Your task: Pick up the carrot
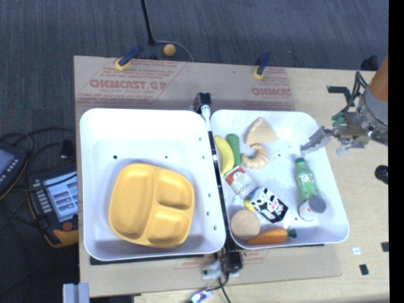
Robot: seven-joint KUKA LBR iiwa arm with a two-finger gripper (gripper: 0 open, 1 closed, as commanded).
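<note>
The grey two-finger gripper [317, 141] hung with fingers spread, holding nothing, over the right white bin's [334, 188] far edge. The orange plastic carrot [267, 237] lay well apart by the near wall, touching a round tan bun [245, 223]; a descent might nudge either.

The brown cardboard sheet [189, 84] under the bins bears red print: at its far left it reads roughly "CHEMCAST GP", seemingly reversed. The same print repeats at the far right, too blurred to read. Labels on the bin's items are illegible.
</note>
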